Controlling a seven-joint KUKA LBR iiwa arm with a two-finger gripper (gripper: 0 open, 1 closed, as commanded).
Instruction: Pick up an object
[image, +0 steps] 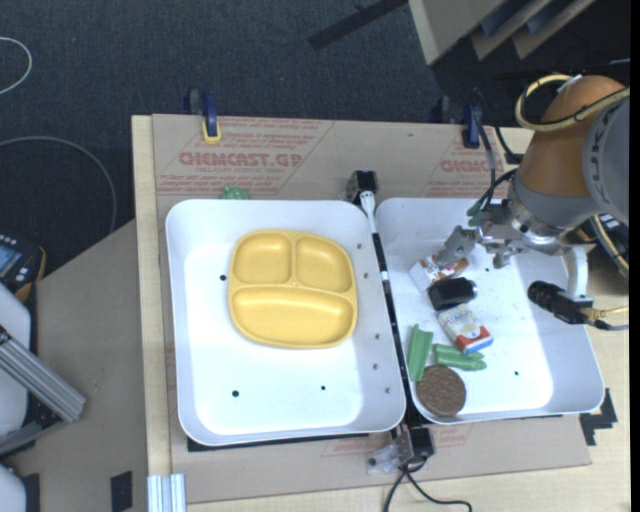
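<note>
The grey arm (570, 150) reaches in from the right, hand (462, 245) lowered.

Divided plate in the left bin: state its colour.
Yellow: the plate shows plainly in the camera view.

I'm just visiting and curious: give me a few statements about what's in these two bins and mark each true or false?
1. The yellow divided plate lies in the left bin. True.
2. The brown round disc sits in the left bin. False: it is in the right bin, near its front edge.
3. The gripper hovers over the right bin. True.
4. The black block rests on the yellow plate. False: it lies in the right bin.
</note>
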